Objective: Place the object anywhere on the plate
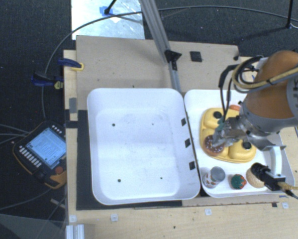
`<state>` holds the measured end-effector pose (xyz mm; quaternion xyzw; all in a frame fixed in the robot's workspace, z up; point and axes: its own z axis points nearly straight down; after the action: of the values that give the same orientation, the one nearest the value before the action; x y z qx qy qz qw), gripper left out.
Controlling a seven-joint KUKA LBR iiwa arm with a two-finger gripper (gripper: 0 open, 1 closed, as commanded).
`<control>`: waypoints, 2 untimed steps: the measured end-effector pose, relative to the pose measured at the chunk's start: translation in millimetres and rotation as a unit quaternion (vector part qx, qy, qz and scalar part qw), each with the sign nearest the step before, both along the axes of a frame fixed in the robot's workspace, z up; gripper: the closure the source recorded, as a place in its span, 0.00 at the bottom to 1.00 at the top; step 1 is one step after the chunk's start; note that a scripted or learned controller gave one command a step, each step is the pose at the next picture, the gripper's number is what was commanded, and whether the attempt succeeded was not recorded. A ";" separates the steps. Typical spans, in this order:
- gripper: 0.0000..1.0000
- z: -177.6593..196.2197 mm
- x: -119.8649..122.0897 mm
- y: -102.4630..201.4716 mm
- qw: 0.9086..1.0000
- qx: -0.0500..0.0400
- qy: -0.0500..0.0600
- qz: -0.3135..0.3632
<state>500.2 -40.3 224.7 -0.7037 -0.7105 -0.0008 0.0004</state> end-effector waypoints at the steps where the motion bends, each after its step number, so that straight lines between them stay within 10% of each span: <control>1: 1.00 -6.1 4.9 60.9 1.000 0.000 0.000 0.001; 2: 1.00 -12.0 6.4 111.0 1.000 0.001 0.000 0.001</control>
<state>506.6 70.7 212.7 -0.7033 -0.7109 -0.0011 0.0009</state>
